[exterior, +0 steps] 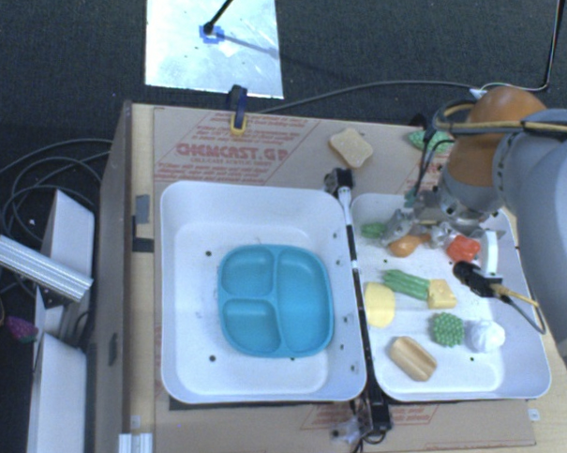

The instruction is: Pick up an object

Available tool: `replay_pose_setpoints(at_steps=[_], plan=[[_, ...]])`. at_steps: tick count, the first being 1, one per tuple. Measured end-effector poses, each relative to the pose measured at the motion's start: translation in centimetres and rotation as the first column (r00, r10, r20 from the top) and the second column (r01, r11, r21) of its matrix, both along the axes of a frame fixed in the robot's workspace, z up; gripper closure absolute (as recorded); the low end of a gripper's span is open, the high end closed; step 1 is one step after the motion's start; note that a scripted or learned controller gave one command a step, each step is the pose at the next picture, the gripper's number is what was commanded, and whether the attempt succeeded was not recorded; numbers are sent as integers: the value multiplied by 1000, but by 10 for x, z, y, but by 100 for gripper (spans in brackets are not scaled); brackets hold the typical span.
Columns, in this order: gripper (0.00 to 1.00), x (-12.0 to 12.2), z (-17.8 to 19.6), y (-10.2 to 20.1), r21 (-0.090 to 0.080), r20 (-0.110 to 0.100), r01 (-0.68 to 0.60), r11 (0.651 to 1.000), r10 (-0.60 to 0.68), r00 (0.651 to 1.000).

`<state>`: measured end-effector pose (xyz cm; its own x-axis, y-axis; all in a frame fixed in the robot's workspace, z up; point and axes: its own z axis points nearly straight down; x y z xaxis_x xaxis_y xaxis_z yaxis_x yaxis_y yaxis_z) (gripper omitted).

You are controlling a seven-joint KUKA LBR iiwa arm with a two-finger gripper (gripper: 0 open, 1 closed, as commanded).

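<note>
1. KUKA arm (539,166) reaches in from the right, wrist bent down over the far end of the right bin (513,374).
2. Left bin (184,203) holds just a blue divided plate (276,300), lying flat in the middle. Not a sensible pick.
3. Right bin holds the toy food: a green pickle-like piece (406,283), a yellow block (441,294) touching its end, toy broccoli (446,328) and a bread roll (413,357) nearer the front. A toast slice (351,147) sits outside on the cardboard.
4. Gripper (420,229) is low in the right bin's far corner. Open or closed, I can't tell from this angle, and I see nothing clearly held.
5. Likely target, my guess: the small orange piece (405,245), just beside the gripper on the side towards the left bin. A red piece (464,248) sits near on the other side.
6. Handling, judged by looks: hollow plastic toy, so light, stiff and smooth — could squirt out sideways under an off-centre squeeze. It is rounded, so take it across its narrow middle, coming straight down.
7. Risk: the neighbours are close, so a skewed descent may nudge the orange piece against the bin wall.
</note>
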<state>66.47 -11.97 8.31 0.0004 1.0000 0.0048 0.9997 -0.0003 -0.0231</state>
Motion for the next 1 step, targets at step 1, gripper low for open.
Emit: replay_pose_setpoints(at_steps=[1], plan=[[100, -2, 9, -1, 1, -10, 0, 1000, 0, 1000]])
